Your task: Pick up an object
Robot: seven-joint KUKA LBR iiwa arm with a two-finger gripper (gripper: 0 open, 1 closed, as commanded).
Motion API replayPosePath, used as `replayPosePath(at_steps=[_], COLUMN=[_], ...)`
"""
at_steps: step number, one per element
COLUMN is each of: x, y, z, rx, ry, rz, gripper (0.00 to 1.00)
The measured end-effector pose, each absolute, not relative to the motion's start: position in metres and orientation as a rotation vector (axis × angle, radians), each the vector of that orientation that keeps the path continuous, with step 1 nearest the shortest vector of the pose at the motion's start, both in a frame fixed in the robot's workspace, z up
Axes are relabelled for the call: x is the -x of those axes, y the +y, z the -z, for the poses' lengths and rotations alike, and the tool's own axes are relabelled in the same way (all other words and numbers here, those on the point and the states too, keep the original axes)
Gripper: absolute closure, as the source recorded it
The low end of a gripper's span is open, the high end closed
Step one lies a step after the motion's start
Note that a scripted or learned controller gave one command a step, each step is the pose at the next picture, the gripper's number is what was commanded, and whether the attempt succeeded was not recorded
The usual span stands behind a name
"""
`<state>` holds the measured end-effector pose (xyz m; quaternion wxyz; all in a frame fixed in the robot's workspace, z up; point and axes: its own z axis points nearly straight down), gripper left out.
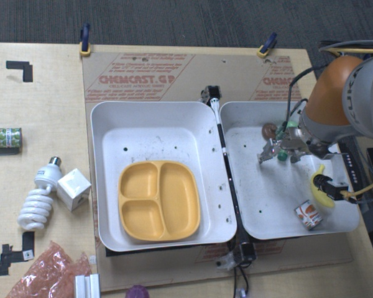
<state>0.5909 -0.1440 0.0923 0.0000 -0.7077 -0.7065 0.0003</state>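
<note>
My gripper (272, 151) is low over the right bin (261, 222), in its upper middle part. A small brown-red round object (270, 130) lies just beyond it, near the bin's back wall. A small green piece (283, 156) shows right against the gripper; whether it is held is unclear. A yellow banana (322, 191) with a dark tip lies at the bin's right side. A little red-and-white can (308, 215) rests on its side in the front right corner.
The left bin (105, 166) holds a yellow divided plate (160, 200). Outside the bins, on the bench at left, lie a spiral light bulb (37, 200), a white cube (74, 188), a green can (7, 138) and a pink mesh bag (46, 275).
</note>
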Motion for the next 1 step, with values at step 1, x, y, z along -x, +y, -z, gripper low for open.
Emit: replayPosePath(at_steps=[1], x=[-0.5916], y=[-0.1446], z=[-0.1028], rx=[2.227], ry=[-2.219], rz=[0.0], gripper=[1.0])
